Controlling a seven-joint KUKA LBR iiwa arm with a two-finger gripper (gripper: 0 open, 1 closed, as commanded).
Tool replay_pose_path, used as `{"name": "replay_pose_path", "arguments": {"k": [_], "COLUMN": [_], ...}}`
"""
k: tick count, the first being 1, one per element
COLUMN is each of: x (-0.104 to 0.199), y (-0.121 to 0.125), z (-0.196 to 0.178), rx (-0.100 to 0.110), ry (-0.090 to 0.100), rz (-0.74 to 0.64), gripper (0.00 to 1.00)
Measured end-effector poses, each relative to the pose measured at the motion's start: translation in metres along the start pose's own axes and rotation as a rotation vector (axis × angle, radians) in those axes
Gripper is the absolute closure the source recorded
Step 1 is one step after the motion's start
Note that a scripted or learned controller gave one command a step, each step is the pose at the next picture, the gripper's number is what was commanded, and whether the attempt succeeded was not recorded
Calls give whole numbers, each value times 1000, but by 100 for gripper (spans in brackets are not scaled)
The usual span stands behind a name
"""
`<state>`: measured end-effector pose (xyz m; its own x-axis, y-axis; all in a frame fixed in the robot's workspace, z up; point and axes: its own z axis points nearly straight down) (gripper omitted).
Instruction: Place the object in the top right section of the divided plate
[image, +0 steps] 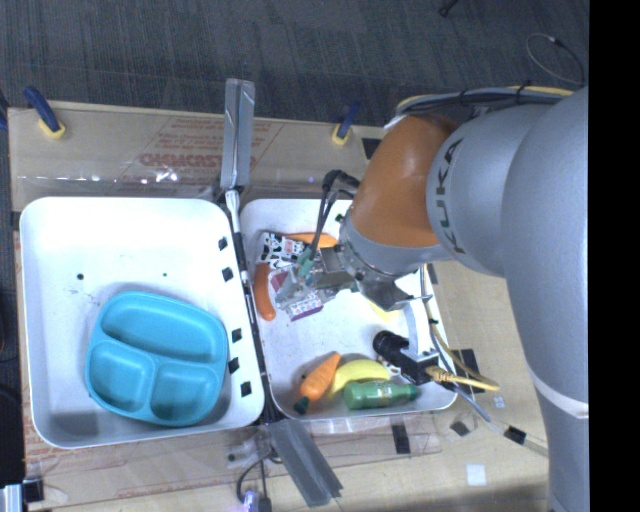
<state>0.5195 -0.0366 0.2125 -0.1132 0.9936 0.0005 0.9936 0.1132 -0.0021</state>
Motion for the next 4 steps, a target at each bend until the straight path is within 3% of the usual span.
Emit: {"name": "replay_pose_path", "arguments": {"k": [1,2,3,4], "x": [0,78,117,120], "y": [0,-35,-23,-20], "z": [0,22,65,67], "rx": [0,3,-27,-32], "ry": [0,0,-22,-27], "rz": [0,89,301,365], "gripper": [0,0,0,0]}}
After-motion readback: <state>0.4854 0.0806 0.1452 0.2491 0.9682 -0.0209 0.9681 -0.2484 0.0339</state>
